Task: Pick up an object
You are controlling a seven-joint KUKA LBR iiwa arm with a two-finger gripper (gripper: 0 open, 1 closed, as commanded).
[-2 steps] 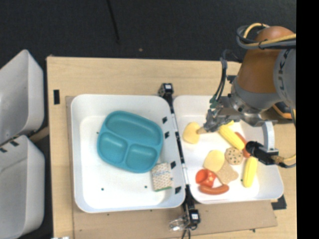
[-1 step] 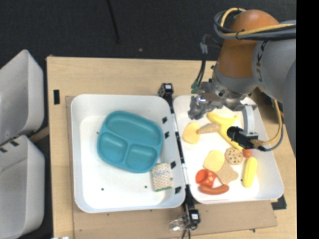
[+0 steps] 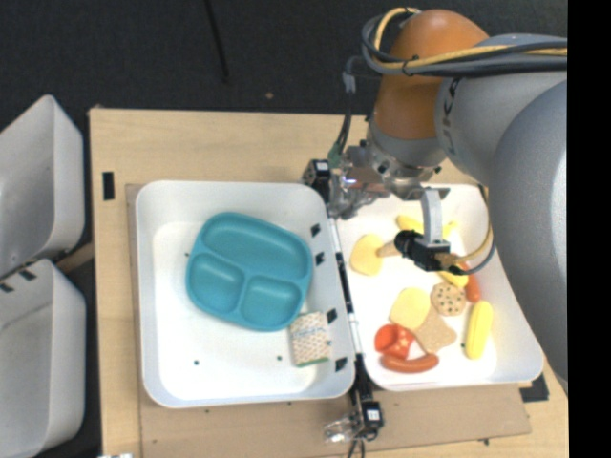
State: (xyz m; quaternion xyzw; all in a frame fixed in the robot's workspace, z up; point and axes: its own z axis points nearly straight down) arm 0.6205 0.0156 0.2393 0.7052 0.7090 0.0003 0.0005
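**Grey arm (image 3: 516, 151) with orange band over the right bin; claw (image 3: 346, 195) state undetermined**

1. Worktop. A pale wooden worktop (image 3: 115, 256) carries two shallow white plastic bins side by side, the left bin (image 3: 153, 351) and the right bin (image 3: 520, 351). Their inner walls meet along the middle.

2. Arm. It enters from the right of the view, and its wrist hangs above the upper left corner of the right bin. The claw sits at that corner, just beside the divide between the bins. Its opening is hidden under the wrist housing, so it cannot be told whether it is wide, narrow or holding anything.

3. Right bin, candidate objects.
- A pale yellow round piece (image 3: 367, 254) lies nearest the claw, just below it in the view and apart from it.
- A soft yellow rounded slab (image 3: 409, 306) lies lower down, near the middle of the bin.
- A brown speckled round biscuit (image 3: 447, 300) lies just beside the slab and touches a tan bread slice (image 3: 437, 334).
- A red tomato-like piece (image 3: 393, 339) lies left of the bread slice, with a red sausage (image 3: 410, 363) below both.
- A yellow cob-shaped piece (image 3: 477, 327) lies to the right of the bread, with a small orange piece (image 3: 473, 287) above it.

4. Left bin. A teal plastic plate with three compartments (image 3: 250, 273) lies flat near the centre. A small pale woven-patterned block (image 3: 310, 339) sits just beside the plate's lower right edge, close against the divide.
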